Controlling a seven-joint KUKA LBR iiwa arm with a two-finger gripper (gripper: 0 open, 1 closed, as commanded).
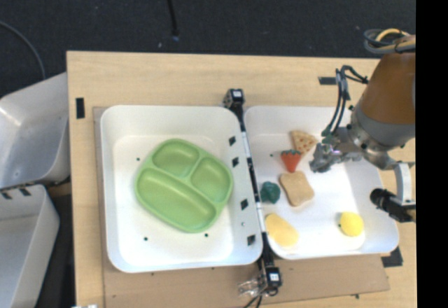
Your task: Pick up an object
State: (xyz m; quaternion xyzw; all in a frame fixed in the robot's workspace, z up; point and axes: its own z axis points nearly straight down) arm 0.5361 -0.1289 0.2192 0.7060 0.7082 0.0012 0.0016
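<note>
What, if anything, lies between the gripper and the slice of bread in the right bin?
Nothing visible does. The gripper hangs over the right bin, up and to the right of the bread slice, with bare white floor between them. The red strawberry sits to the gripper's left, off that line.

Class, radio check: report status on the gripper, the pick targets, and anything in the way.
Gripper low over right bin, beside red piece. Nothing seen held. Bread slice, cracker close by. Green plate alone in left bin.
</note>
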